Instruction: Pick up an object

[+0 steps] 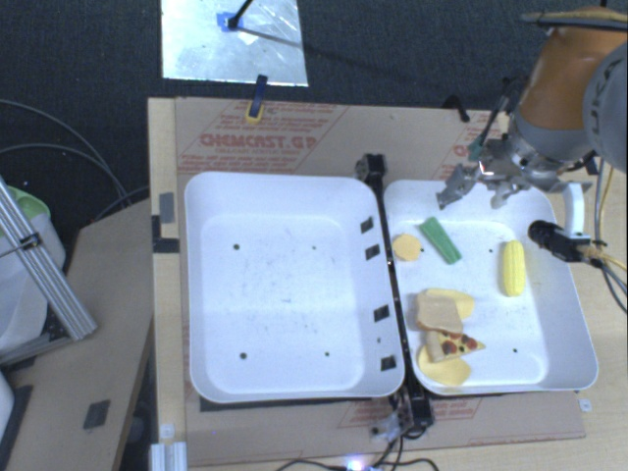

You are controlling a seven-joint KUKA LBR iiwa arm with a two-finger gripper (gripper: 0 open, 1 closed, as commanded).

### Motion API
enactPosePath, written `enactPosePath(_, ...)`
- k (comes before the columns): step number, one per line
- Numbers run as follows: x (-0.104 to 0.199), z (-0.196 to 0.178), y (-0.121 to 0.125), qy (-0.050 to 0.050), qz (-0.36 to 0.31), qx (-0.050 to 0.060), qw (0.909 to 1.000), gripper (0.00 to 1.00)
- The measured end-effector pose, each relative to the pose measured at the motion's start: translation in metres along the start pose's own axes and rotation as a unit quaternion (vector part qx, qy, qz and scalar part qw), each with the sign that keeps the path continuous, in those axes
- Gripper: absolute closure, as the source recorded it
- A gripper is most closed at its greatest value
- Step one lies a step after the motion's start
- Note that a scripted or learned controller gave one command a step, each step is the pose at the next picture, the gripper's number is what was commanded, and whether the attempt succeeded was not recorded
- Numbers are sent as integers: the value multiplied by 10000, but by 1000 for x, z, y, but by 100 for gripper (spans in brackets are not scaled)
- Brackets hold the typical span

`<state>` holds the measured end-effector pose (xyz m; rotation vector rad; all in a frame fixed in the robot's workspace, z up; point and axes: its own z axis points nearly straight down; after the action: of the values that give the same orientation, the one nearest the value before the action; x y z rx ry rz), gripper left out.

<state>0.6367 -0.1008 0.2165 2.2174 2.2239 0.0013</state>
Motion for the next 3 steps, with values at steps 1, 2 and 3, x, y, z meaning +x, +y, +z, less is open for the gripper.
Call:
enactPosePath(1,-46,136,-100,6,52,23,10000,0)
enactPosePath(2,-83,131,-151,-11,36,-7,10000,0)
enactPosePath(3,-79,131,-128,-5,-7,-16,10000,0)
